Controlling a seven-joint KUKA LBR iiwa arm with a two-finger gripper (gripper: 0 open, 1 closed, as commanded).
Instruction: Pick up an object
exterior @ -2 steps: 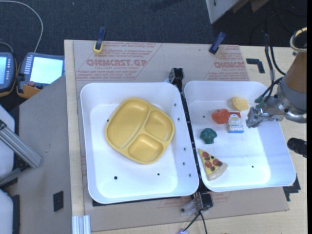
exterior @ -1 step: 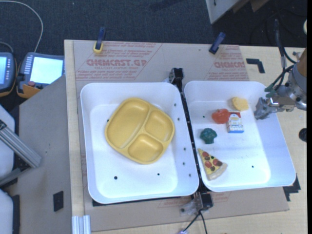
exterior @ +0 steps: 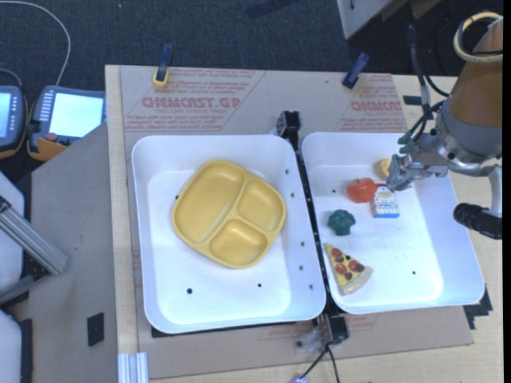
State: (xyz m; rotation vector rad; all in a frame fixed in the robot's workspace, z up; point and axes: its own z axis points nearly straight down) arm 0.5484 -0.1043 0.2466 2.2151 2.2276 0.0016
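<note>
The right bin (exterior: 447, 286) holds several small items: a red tomato-like piece (exterior: 362, 190), a small blue and white box (exterior: 386, 205), a green broccoli piece (exterior: 342, 222) and a pizza slice (exterior: 349, 268). A yellow piece (exterior: 385, 167) peeks out at the back, partly hidden by the arm. My gripper (exterior: 398, 176) hangs low over the bin's back part, just above the box and to the right of the red piece. I see nothing held in it.
A yellow divided plate (exterior: 229, 212) lies in the left bin (exterior: 160, 286). The wall between the two bins (exterior: 307, 214) runs just left of the broccoli. The right bin's front right floor is bare.
</note>
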